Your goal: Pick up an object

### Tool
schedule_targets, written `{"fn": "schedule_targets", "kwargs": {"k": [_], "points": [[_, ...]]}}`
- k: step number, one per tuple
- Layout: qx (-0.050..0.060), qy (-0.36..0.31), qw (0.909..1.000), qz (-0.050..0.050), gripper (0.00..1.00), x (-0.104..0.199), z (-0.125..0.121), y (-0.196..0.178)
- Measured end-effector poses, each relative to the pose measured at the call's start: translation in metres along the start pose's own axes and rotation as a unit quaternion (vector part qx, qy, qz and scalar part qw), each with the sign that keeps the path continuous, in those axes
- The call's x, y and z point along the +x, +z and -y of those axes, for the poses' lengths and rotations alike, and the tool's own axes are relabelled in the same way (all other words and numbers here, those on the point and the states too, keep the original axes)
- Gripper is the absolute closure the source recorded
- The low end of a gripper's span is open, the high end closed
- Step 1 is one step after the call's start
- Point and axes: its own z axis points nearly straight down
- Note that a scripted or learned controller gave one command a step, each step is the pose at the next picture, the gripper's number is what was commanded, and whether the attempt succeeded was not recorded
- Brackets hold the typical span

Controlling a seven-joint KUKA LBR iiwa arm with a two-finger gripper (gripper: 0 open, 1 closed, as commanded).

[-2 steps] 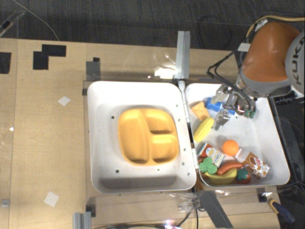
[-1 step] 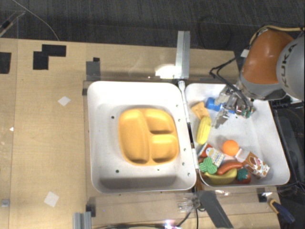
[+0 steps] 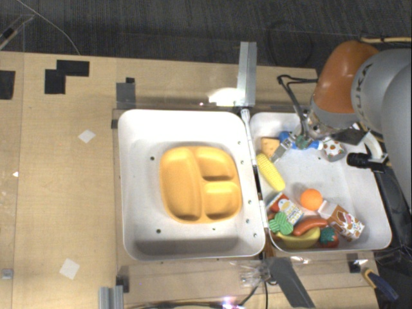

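The arm is reaching in from the right, and the gripper [image 3: 300, 136] is hanging low over the back left part of the right bin [image 3: 381, 235]. Released or clenched? It is too small and too shadowed here, so I cannot tell, and I am seeing nothing clearly held.

The likeliest target, I am judging, is the small blue object [image 3: 312, 145] lying on the bin floor just beside the gripper, towards the arm's side. A tan wedge [image 3: 271, 148] is sitting near it on the other side, and a spotted ball [image 3: 331, 149] is resting just beyond it.

That blue piece is looking elongated, with its long axis running roughly across the bin, left to right in this view and dipping slightly towards the right end. Which end is the front I cannot make out.

To do this well, the pincer should be closing across the short width, so at right angles to that long axis, and centring over the middle of the piece, not over an end. It is also needing to stay clear of those 2 neighbours and of the bin wall behind.

The corn cob [image 3: 271, 172] is lying apart by the divider, pointing diagonally, and is well out of the way.
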Motion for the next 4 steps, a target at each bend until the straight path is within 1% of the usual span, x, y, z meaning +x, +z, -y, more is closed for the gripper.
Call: {"fn": "schedule_targets", "kwargs": {"k": [1,2,3,4], "points": [[-0.002,0.0,1.0,0.003,0.0,-0.001,-0.001,0.0],[-0.004,0.148,0.9889,-0.004,0.0,-0.017,-0.011,0.007],[0.004,0.168,0.9857,-0.008,0.0,0.007,0.019,0.017],[0.0,0.164,0.9864,-0.004,1.0,0.005,0.015,0.002]]}}
